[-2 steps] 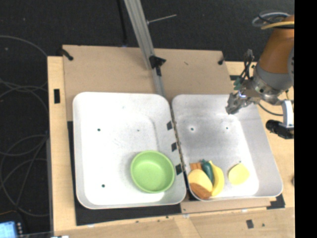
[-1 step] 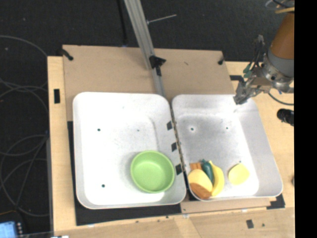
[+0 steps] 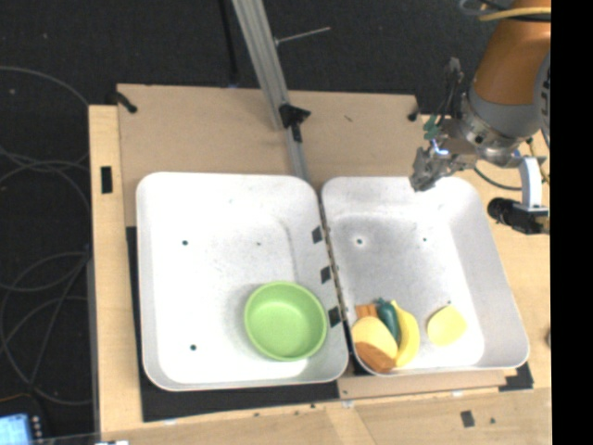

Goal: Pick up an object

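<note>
Camera view: objects at bin fronts, gripper at right bin's far rim

Camera view shows a cluster of toy food [image 3: 384, 335] in the right bin [image 3: 463, 248], at its near left corner: orange, yellow and dark green pieces touching. A yellow lemon-like piece [image 3: 446, 325] lies just beside it. A green bowl [image 3: 285, 320] sits upright in the left bin [image 3: 204, 248], near front. The gripper [image 3: 424, 176] hangs over the right bin's far rim, well apart from all objects; jaw state cannot be determined

Yellow lemon [image 3: 446, 325], banana/fruit pile [image 3: 384, 336] in rt bin's near end; green bowl [image 3: 285, 320] in left.
</note>
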Robot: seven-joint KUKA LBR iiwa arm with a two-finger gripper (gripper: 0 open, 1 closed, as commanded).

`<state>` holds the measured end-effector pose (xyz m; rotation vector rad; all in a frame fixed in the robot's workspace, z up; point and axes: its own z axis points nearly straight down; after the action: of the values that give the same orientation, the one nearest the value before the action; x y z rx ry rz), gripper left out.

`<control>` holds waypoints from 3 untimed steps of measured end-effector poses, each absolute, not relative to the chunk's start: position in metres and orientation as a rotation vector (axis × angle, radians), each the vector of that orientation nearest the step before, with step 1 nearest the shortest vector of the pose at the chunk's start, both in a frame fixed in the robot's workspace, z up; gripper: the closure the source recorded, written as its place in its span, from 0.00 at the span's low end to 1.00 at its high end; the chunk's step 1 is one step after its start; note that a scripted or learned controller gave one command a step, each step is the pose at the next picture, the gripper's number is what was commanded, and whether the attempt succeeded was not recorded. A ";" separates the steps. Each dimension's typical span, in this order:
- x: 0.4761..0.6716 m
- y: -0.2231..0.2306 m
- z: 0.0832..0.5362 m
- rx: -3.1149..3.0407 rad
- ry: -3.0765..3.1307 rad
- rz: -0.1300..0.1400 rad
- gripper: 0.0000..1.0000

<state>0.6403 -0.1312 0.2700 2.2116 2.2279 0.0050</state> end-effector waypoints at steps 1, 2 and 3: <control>0.647 -0.081 0.272 2.212 2.228 0.004 1.00; 0.651 -0.037 0.263 2.215 2.228 -0.001 1.00; 0.643 0.020 0.249 2.215 2.228 -0.001 1.00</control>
<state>0.6432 0.0195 0.2487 2.2154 2.2284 -0.0005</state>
